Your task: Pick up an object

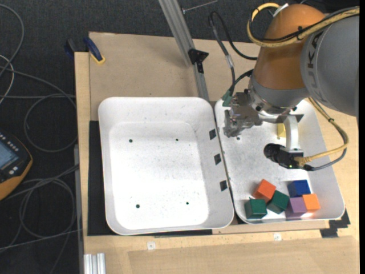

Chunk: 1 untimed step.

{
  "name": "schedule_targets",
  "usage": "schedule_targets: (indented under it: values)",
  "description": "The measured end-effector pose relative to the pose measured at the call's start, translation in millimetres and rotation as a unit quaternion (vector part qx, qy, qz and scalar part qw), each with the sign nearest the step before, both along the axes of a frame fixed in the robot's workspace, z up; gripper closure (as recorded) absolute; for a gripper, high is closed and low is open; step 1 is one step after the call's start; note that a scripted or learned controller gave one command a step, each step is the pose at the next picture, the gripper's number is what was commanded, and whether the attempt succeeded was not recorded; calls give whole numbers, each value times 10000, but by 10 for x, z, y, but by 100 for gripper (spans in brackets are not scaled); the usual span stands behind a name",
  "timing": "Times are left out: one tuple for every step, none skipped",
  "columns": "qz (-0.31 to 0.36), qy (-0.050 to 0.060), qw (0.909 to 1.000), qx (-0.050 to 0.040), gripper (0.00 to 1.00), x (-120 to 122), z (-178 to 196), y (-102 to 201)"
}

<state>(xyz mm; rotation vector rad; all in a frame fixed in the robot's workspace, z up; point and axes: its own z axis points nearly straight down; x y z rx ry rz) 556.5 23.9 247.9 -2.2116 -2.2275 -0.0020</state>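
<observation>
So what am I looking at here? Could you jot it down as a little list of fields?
arm: grey with an orange band, reaching in from the right
gripper: gripper over the upper left part of the right bin; nothing seen between its fingers
right bin: right bin holds small blocks bunched in its near corner
blocks: orange block, two green blocks, blue block, purple block, another orange one
left bin: left bin, white with dark speckles
bench: cardboard-coloured bench
</observation>
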Motion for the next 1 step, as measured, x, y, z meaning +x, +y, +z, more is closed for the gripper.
schedule_targets:
  values:
    - [-4, -8, 10000, -4, 100, 159, -114, 522]
